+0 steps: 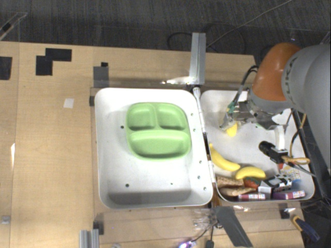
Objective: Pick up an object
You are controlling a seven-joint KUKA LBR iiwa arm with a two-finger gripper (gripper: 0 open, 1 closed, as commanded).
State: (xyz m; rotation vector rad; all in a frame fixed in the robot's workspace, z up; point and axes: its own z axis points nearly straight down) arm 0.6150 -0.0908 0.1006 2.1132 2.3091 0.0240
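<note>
While the grey arm (305, 81) reached in over the right bin (209, 105), the tool (232, 119) hung low in that bin's upper part, and whether it was apart or together could not be told from above. Left of the tool, in the left bin (106, 138), lay a green divided tray (156, 129), too broad and flat to suit a pinch. Below the tool, along the right bin's lower left, a yellow banana (223, 160) lay with its long axis running from upper left down to lower right; it looked light, smooth and soft enough to bruise, best taken across its middle. A second banana (251, 173) lay just beyond it, nearer level. Touching the tool, just under it, sat a small yellow piece (231, 130), seemingly light and stiff, its blunt end pointing down and left. Its short length left only its middle to grip, and it probably was the nearest candidate.
</note>
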